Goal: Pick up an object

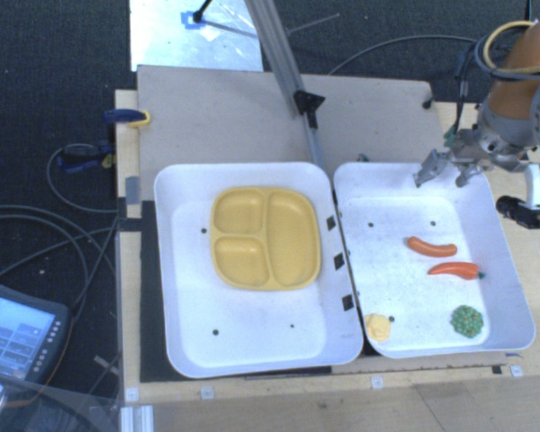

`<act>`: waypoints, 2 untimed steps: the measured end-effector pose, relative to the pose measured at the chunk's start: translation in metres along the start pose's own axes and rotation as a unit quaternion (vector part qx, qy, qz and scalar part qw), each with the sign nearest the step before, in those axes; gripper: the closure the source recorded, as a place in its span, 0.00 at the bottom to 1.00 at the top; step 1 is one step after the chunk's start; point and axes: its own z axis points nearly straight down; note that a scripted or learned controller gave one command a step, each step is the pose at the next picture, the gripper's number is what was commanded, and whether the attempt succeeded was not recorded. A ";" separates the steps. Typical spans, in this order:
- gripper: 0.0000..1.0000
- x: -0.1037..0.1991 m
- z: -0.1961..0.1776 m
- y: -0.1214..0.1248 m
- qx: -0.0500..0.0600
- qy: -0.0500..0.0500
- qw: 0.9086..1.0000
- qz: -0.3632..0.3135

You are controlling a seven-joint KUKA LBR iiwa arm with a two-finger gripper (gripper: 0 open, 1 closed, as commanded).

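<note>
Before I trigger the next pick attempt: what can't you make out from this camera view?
- Arm: cut off by the right edge above the orange band.
- Gripper: over the right bin's far rim, nothing between its fingers.
- Yellow item at the near wall: too small to identify.
- Green lump: too blurred to name.
- The two orange pieces: too small to name.

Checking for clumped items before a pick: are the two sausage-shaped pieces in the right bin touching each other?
Apart. The camera view shows a strip of white bin floor between the upper sausage and the lower sausage, plainly separating them.
</note>
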 end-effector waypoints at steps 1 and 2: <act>0.00 0.000 0.050 0.000 0.003 0.001 1.000 0.001; 1.00 0.000 0.037 0.001 0.000 -0.001 1.000 -0.001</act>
